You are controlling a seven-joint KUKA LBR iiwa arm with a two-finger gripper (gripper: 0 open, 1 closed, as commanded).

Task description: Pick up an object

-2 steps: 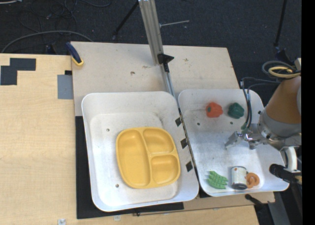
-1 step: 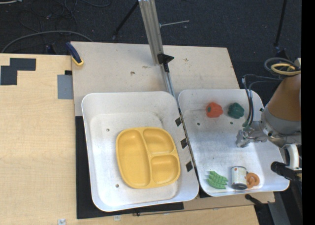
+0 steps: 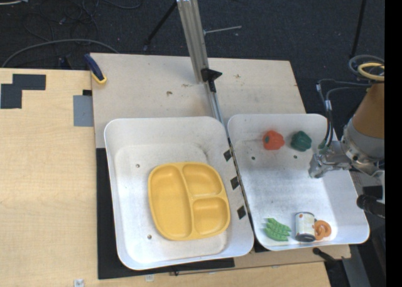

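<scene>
Two white bins sit side by side on the counter, the left bin (image 3: pixel 125 154) and the right bin (image 3: pixel 276 198). One yellow divided plate (image 3: pixel 188 200) lies in the left. The right holds five small things: one red-orange piece (image 3: pixel 272 140), one dark green piece (image 3: pixel 301 140), one light green piece (image 3: pixel 276 229), one small can (image 3: pixel 304 226), one orange ring (image 3: pixel 322 230).

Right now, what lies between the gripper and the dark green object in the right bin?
In the camera view, nothing: just bare white floor of the right bin separates the gripper from the dark green object.
</scene>
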